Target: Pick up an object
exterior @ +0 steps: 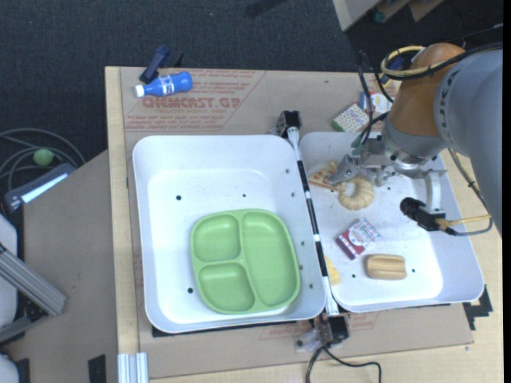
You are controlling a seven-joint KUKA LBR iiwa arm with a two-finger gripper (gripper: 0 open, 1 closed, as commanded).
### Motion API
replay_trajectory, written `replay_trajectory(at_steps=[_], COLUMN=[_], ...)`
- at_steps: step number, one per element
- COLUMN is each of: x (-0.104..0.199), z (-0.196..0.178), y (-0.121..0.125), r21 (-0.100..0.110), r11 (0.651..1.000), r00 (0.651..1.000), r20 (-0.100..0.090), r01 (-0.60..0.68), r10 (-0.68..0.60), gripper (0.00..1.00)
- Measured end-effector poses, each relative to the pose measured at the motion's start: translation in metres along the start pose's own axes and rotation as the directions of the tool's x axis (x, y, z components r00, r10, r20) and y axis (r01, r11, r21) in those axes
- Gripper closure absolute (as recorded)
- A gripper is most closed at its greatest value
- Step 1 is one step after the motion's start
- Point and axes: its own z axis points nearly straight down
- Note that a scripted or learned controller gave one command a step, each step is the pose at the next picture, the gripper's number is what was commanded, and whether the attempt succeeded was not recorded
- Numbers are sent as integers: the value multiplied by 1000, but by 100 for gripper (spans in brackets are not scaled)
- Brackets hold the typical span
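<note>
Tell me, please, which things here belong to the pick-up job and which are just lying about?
Job in hand:
gripper, low in the right bin
ring-shaped pastry, right below it
bread roll
red-and-white packet

Lying about:
green divided plate in the left bin
blue bottle on the bench

a blue and white bottle (164,84) is lying on the brown board (239,102) behind the bins, with a dark blue clip (154,65) just beside it. a small green ball (43,157) is sitting among grey cables (24,146) at far left.
</note>
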Motion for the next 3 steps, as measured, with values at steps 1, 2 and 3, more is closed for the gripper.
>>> replay_trajectory(at_steps=[1, 2, 3], x=[9, 13, 14], z=[-1, -13, -13], y=[-4, -1, -2], r21=[-5, -10, -9], r11=[1000, 1000, 1000], r00=[1000, 1000, 1000], r20=[8, 2, 2], r01=[-4, -1, -1], r10=[4, 1, 1], gripper=[0, 100, 0])
